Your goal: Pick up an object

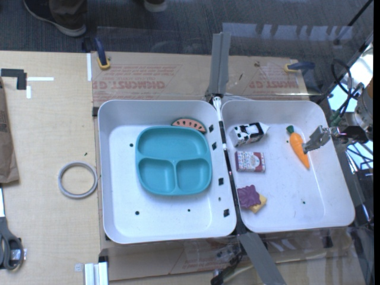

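Cardboard [136, 76] under bins shows mirrored red lettering

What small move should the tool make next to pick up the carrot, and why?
Probably lower a little and shift slightly left: the tool hangs at the carrot's right side in the right bin, not yet around it.
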Action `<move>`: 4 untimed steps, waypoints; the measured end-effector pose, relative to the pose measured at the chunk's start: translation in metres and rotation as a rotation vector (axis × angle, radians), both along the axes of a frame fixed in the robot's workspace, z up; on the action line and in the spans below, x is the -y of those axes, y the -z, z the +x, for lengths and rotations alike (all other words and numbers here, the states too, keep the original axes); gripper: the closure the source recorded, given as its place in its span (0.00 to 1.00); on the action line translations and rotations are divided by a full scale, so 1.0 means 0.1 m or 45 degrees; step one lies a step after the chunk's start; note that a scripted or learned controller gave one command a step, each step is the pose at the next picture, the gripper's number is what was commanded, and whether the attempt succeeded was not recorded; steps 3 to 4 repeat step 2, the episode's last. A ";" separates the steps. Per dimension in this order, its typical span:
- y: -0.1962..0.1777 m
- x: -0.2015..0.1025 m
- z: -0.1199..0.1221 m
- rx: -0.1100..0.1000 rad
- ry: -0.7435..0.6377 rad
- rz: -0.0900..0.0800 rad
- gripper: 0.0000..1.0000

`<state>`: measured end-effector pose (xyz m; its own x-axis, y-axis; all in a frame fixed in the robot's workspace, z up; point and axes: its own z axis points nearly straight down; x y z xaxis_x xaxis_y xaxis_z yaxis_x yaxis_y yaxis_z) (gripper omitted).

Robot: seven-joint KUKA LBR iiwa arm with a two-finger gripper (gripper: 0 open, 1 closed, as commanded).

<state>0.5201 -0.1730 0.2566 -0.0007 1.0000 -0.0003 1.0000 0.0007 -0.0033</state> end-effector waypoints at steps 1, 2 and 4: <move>0.73 0.35 0.33 0.000 0.423 -0.001 0.00; 0.06 0.34 0.65 0.002 0.354 -0.002 0.00; 0.06 0.34 0.65 0.002 0.354 -0.002 0.00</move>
